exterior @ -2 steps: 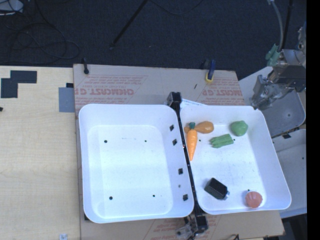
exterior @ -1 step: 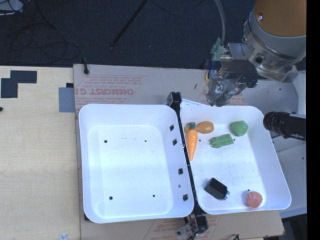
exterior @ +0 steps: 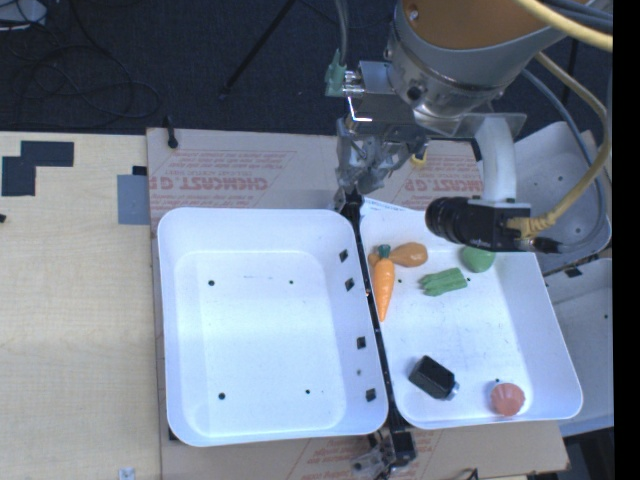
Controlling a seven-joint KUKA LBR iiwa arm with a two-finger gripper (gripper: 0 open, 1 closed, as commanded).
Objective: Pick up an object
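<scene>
Presently, claw (exterior: pixel 362 173): hangs over the far end of the divider between the bins — whether it grips anything, I cannot tell.
Targets: carrot (exterior: pixel 382 283), orange piece (exterior: pixel 408 255), green piece (exterior: pixel 443 282), black block (exterior: pixel 433 377), pink ball (exterior: pixel 507 399) — all in right bin (exterior: pixel 560 393).
Risk: descending here, it likely strikes the divider rim.
Risk two: carrot lies against the divider — poor finger room.
</scene>
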